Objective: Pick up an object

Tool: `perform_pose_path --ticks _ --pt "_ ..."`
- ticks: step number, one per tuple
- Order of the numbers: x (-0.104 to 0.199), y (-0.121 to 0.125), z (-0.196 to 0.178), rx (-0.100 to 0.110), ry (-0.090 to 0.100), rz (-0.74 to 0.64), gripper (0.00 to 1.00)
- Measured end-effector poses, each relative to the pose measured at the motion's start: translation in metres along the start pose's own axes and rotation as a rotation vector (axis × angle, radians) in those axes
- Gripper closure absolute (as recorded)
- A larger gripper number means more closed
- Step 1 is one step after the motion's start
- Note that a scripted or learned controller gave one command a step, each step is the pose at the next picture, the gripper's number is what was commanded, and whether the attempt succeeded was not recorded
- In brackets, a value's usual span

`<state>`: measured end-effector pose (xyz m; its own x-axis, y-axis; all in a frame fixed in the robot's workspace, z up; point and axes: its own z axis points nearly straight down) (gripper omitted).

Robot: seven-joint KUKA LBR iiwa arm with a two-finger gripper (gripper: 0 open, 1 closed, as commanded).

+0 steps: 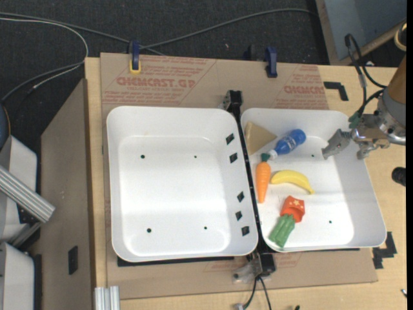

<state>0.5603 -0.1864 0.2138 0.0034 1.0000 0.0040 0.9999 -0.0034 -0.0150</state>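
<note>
Nearest me, at the near end of the right bin point(361, 234), I see one green toy vegetable point(282, 231), stubby and matte, with one small red-orange block-like toy point(293, 206) touching its far end. Counting on from the green vegetable: one yellow banana point(292, 179), smooth and curved, lies just beyond the red piece; one orange carrot point(262, 180), tapered with a green tip at its far end, lies along the bin's left wall; one blue and white bottle-shaped toy point(288, 142) sits further back; one tan wedge point(258, 137), flat and triangular, rests in the far left corner. That makes six loose things, all in the right bin.

I count two bins, both shallow, glossy white plastic with rounded corners. Left of the green vegetable is the left bin point(122, 173), joined to its neighbour by a row of black clips point(235, 176). Both sit on a brown cardboard sheet point(193, 76) held by two clamps point(135, 57), one yellow-jawed, one blue.

One gripper point(352, 142), grey metal, hangs over the right bin's far right edge, well beyond the green vegetable. Its fingers stand apart and I see nothing between them, touching no toy
</note>
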Motion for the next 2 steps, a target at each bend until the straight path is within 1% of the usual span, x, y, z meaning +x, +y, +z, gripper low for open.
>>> perform_pose_path --ticks 1,2 --pt "0.001 0.003 -0.008 -0.014 -0.003 -0.004 0.0" --pt "-0.008 0.004 0.039 -0.01 -0.002 -0.002 0.0"
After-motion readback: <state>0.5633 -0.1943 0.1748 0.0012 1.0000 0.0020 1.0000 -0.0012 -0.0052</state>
